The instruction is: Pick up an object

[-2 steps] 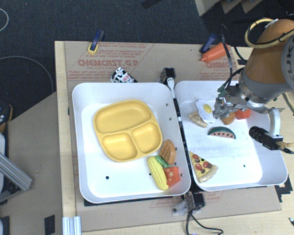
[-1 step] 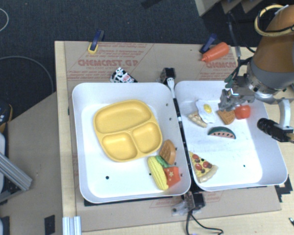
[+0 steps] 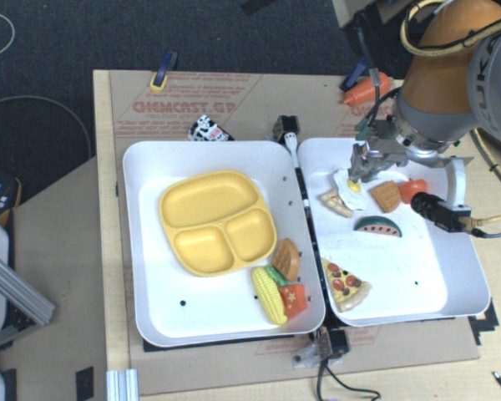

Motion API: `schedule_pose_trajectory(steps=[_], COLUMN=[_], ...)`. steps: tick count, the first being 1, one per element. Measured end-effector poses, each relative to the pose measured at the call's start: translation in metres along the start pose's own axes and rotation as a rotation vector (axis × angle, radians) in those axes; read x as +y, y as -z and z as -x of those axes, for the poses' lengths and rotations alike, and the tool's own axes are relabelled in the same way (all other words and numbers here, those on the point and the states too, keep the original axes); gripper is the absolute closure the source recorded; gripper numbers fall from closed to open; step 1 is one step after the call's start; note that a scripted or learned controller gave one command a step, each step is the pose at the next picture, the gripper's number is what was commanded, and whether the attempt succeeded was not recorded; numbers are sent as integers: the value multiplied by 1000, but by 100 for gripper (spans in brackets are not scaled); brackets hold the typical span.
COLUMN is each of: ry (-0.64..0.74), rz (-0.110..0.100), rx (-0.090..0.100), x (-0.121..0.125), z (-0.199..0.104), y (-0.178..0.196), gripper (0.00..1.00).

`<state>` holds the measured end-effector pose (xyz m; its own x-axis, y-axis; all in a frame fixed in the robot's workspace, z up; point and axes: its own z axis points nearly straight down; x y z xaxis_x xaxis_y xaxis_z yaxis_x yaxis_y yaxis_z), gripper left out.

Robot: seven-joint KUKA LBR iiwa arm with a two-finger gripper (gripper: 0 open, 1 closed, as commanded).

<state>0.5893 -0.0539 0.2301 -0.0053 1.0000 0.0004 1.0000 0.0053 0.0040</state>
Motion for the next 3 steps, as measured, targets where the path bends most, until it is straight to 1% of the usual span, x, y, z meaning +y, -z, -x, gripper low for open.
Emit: schedule_pose_trajectory(steps=[1,2,3], ry=[-4,-6,-4], rz=[0,-6,-2], rx=[-1,1,-2], x=[15,0,15], z=[1,-1,-4], y=[-2,4,-8], gripper=[100,100,100])
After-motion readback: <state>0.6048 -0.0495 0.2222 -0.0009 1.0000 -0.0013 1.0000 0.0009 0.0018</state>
